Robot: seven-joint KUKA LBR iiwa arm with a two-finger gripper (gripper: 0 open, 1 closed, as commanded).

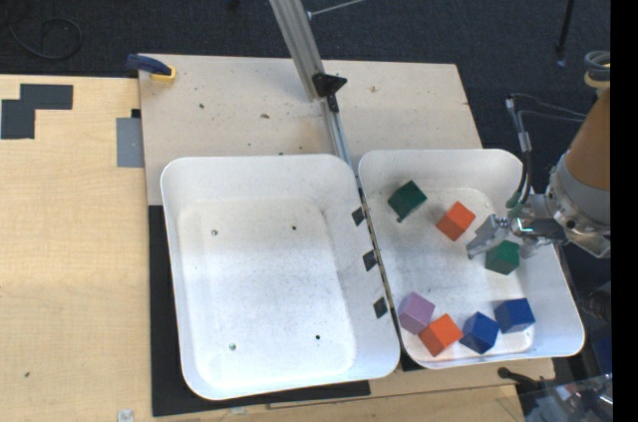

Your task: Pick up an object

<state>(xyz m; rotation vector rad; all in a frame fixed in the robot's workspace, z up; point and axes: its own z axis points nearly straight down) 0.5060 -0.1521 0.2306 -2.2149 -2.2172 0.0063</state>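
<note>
My gripper (508,238) hangs over the right side of the right bin (439,166), reaching in from the right. A dark green block (503,258) sits directly under it, touching or nearly touching it; whether it is gripped is unclear. An orange block (457,220) lies just left of the gripper. Another dark green block (407,200) rests further left, toward the back.
A cluster lies at the right bin's front: a purple block (416,311), an orange block (440,334) and two blue blocks (479,331) (514,314). The left bin (199,181) stands beside it. A metal rail (294,21) slants up behind the bins.
</note>
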